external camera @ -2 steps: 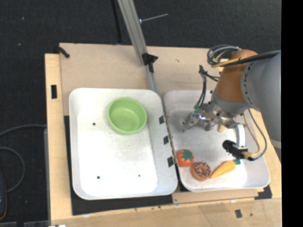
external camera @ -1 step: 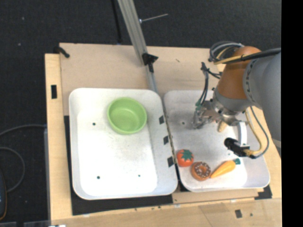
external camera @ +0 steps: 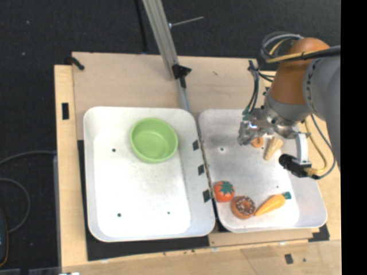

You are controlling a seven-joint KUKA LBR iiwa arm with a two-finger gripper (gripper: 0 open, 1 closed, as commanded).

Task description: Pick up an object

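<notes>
Doughnut [external camera: 243,206], carrot [external camera: 270,203] and tomato [external camera: 224,191] lying along the right bin's [external camera: 229,136] near edge, green bowl [external camera: 153,140] sitting in the left bin [external camera: 109,199], gripper [external camera: 259,139] hovering over the right bin's far side, finger state impossible to tell.

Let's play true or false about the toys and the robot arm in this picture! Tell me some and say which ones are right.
1. The green bowl sits in the left bin. True.
2. The toy carrot lies inside the green bowl. False: it lies in the right bin, near its front edge.
3. The tomato and the donut are in the same bin. True.
4. The gripper is over the left bin. False: it is over the right bin, near its back.
5. The bowl is full of toys. False: nothing lies in it.
</notes>
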